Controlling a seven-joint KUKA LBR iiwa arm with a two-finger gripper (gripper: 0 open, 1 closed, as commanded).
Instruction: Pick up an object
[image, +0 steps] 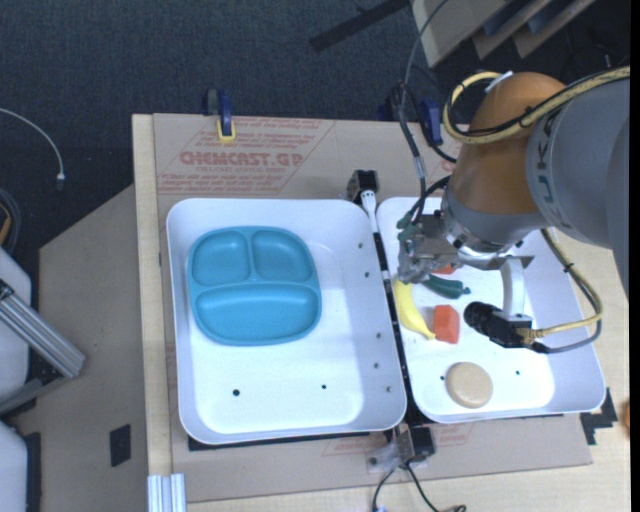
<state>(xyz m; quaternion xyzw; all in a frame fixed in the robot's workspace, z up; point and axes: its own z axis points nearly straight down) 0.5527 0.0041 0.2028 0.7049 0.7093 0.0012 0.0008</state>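
Observation:
My gripper (418, 264) hangs low over the left part of the right bin (570, 385), under the grey and orange wrist. Just below it lies a yellow banana (408, 309) along the bin's left wall, its upper end right at the gripper. An orange-red block (446, 323) rests against the banana's right side. A teal piece (448, 287) sticks out from under the wrist, partly hidden. A round beige disc (468, 384) lies near the bin's front edge.
The left bin (290, 400) holds a blue divided plate (255, 283) in its upper left. A black fitting with a yellow cable (497, 324) hangs from the arm over the right bin. The arm's body covers that bin's far part.

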